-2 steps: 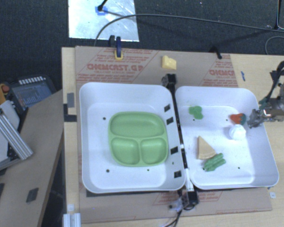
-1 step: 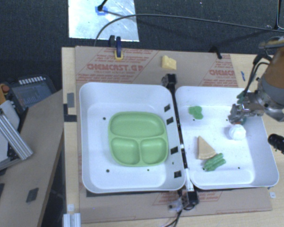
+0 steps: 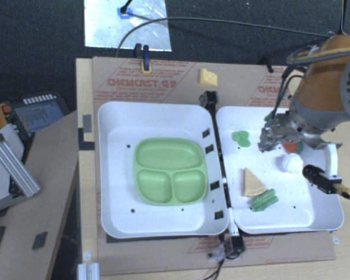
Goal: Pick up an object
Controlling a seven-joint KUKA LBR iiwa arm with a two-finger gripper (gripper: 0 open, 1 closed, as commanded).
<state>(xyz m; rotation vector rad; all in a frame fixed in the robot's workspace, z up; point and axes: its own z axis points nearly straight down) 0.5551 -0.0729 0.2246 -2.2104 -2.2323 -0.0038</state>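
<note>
just right of the gripper (image 3: 270,143) lies a white ball (image 3: 291,164).

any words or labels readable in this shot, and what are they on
"CHEMCAST GP": red print on the brown board under the bins, behind the left bin; the last letters are uncertain.
A similar red print at the board's right end: partly hidden, unreadable.
Handheld device screen, far left: too blurred to read.

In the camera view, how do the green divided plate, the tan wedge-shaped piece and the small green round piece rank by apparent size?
1. green divided plate
2. tan wedge-shaped piece
3. small green round piece
</note>
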